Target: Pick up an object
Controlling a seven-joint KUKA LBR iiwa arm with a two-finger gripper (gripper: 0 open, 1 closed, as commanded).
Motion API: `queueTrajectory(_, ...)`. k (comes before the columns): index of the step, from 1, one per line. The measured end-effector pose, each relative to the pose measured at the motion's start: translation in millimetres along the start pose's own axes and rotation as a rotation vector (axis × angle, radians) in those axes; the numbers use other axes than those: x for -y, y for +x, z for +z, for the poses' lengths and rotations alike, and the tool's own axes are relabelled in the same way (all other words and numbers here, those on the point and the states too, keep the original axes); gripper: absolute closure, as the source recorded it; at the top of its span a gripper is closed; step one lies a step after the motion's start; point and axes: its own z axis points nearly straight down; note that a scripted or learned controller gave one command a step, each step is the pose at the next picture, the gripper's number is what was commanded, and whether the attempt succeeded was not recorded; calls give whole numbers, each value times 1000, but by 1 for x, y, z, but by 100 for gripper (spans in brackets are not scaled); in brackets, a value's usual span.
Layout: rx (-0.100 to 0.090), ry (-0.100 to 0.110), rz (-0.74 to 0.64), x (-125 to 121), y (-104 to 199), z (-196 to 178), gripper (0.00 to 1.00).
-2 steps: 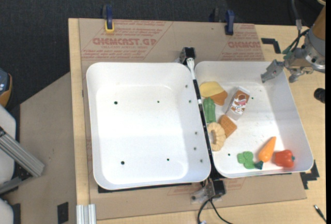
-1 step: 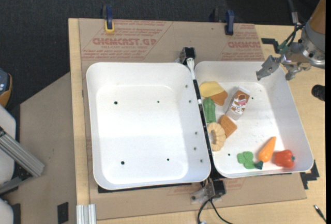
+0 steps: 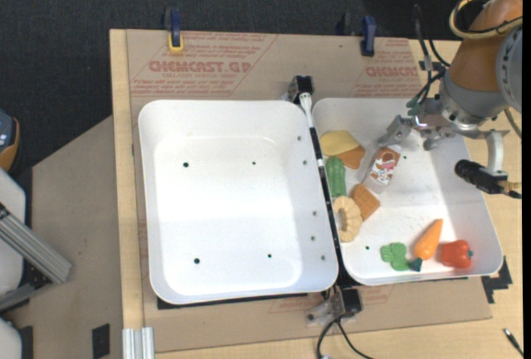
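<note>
step: approach, nothing lifted | gripper [image 3: 397,133] just above small red-and-white labelled bottle [image 3: 383,166] in right white bin [image 3: 485,208] | jaw state: cannot tell | next: descend, close on bottle

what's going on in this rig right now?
The KUKA arm reaches in from the right, over the right bin. Its end effector sits just above a small bottle with a red-and-white label, at the bin's upper middle. Nothing looks lifted. The other toy foods lie in that bin: a yellow piece, a green vegetable, a carrot and a red pepper. The left bin sits alongside.
</note>
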Motion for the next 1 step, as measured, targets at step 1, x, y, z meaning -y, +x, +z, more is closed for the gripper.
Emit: queueTrajectory(1,0,-7,-6,-28,86,27,0)
